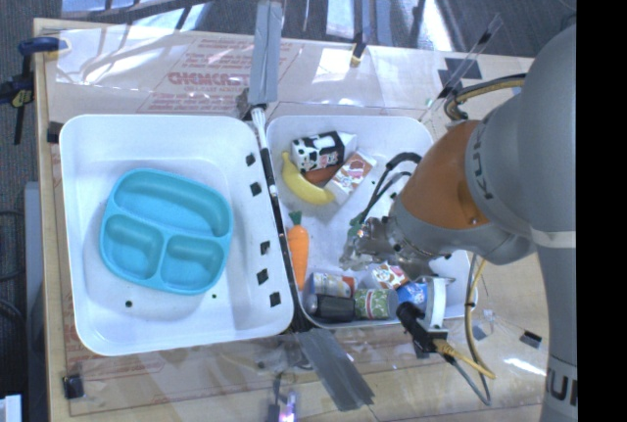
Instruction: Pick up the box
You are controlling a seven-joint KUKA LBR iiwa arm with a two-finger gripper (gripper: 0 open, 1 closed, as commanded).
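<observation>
The only lettering I can make out sits on the clear sheet [211,75] laid over the tabletop [44,117] at about 11 o'clock: red mirrored print, too reversed and faint for me to read. The arm [509,185] carries dark letters on its orange band [446,190], partly cut off (probably the maker's name, though I can't read it whole).

The arm comes in from 3 o'clock, bulky grey shoulder high at the right edge, wrist bent down over the right bin [416,131]. The end effector [377,249] hangs low at about 5 o'clock inside that bin, buried among cables and clutter; I cannot tell whether it is open or closed, or gripping anything.

The box [351,173], a small carton with red and white print, lies at the bin's 12 o'clock end, touching the banana [306,187] and just beside a black-and-white cow-patterned item [318,152]. A carrot [298,254] lies along the bin's left wall, with cans and a dark object [338,307] at 6 o'clock.

The left bin [88,141] holds a blue divided tray [167,229].
</observation>
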